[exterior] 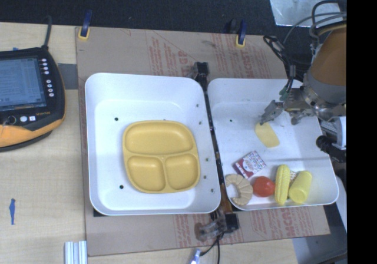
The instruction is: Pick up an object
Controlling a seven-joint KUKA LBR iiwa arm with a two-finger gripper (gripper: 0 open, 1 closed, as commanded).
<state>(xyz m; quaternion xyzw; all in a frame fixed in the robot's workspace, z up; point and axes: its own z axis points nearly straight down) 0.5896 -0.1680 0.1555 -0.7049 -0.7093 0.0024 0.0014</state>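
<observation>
In the right bin (235, 95) lie a pale yellow block (267, 135), a red and white packet (250, 164), a tan ridged pastry (238, 188), a red tomato (263, 186), a corn cob (282, 184) and a yellow cylinder (300, 187). My gripper (281, 111) hangs over the upper part of this bin, just above and to the right of the pale yellow block. Its fingers are spread apart and hold nothing.
The left bin (106, 98) holds a yellow three-compartment plate (160, 155). A tablet-like pendant (26, 95) lies on the bench at far left. Clamps (238, 32) pin the cardboard sheet at the back. Cables run behind the arm at upper right.
</observation>
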